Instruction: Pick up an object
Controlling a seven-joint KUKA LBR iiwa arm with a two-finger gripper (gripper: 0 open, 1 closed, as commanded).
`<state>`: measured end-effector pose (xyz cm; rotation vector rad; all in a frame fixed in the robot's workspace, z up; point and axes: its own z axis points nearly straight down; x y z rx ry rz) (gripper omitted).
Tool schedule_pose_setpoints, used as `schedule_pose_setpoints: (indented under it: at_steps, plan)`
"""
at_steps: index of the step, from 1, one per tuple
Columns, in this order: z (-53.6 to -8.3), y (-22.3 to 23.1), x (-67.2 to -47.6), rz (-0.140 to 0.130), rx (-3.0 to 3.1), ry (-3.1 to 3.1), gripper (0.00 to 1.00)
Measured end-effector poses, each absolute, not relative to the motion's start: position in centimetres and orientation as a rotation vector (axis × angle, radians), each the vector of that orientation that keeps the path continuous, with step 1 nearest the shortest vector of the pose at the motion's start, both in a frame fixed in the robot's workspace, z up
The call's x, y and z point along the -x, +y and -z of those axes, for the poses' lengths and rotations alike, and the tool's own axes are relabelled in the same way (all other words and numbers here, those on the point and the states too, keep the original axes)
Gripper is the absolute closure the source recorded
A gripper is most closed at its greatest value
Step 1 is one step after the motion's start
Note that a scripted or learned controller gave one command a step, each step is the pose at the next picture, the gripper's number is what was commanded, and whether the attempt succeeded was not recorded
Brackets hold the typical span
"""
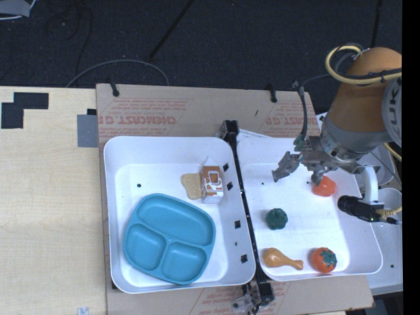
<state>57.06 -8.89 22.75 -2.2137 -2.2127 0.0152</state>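
My gripper (302, 171) hangs over the back of the right bin (357, 268), open, with nothing between its fingers. A small red-orange round thing (323, 188) lies just below its right finger, beside it rather than inside the gap; I cannot tell whether they touch. In the same bin, nearer the front, are a dark green ball (276, 218), an orange drumstick-shaped toy (283, 260) and a red tomato (323, 259).
The left bin (115, 176) holds a blue divided plate (169, 238), a small orange-and-white box (212, 183) and a tan flat piece (192, 186) next to it. A black divider (239, 202) separates the two bins. Cardboard lies under both.
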Motion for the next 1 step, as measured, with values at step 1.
schedule_pose_setpoints:
  at_steps: [1]
  plan:
    - [-23.47, -8.91, -57.31, -0.002, 2.219, -2.222, 0.00]
